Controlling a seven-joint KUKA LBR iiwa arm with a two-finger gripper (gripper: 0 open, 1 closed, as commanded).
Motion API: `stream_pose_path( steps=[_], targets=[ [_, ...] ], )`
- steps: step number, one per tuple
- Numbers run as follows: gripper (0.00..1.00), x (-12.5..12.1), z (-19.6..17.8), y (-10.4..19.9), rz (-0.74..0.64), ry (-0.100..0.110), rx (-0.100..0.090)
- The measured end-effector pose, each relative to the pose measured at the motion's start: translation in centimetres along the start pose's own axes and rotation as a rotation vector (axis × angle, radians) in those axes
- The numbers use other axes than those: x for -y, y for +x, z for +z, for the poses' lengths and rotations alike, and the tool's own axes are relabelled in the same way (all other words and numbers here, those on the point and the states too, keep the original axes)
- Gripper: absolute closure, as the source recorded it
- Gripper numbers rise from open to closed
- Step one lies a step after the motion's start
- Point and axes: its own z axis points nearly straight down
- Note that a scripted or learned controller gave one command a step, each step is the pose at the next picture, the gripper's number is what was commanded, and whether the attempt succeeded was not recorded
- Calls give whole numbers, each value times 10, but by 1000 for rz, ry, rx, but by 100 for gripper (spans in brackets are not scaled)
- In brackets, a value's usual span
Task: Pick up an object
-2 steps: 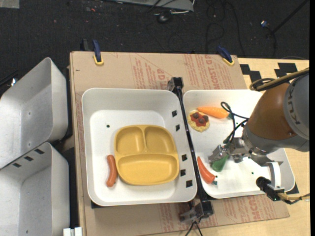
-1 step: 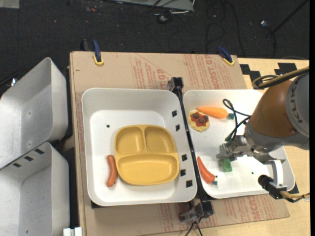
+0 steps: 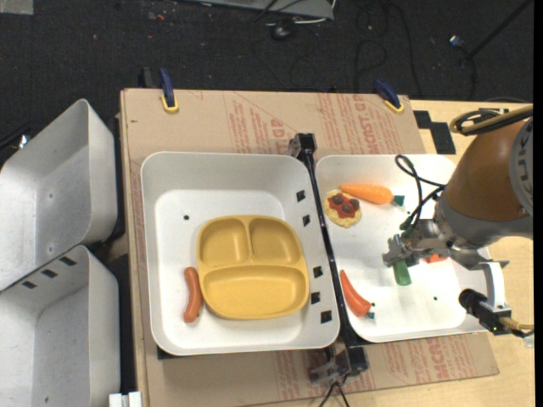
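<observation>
Grey arm w/ orange band (image 3: 488, 181) reaching in from right, over right shallow white bin (image 3: 441, 325). Gripper (image 3: 405, 257) hanging low in bin's middle, fingers closing on small green cylindrical block (image 3: 402, 273), block upright betw. them. Also lying in right bin: orange plastic carrot (image 3: 366, 193) near back, small round toy pizza (image 3: 344, 209) just beside carrot, red-orange chilli pepper (image 3: 355, 292) near front left. Left white bin (image 3: 161, 193) holding yellow divided plastic plate (image 3: 253, 267); red toy sausage (image 3: 193, 294) lying just beside plate's left edge. Both bins sitting on cardboard-covered surface (image 3: 254, 121).
</observation>
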Motion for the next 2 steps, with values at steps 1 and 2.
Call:
stream_pose_path(
  steps=[1, 2],
  targets=[
    [100, -4, -46, 8, -2, -2, 0],
    [100, 2, -100, 14, -2, -2, 0]
  ],
)
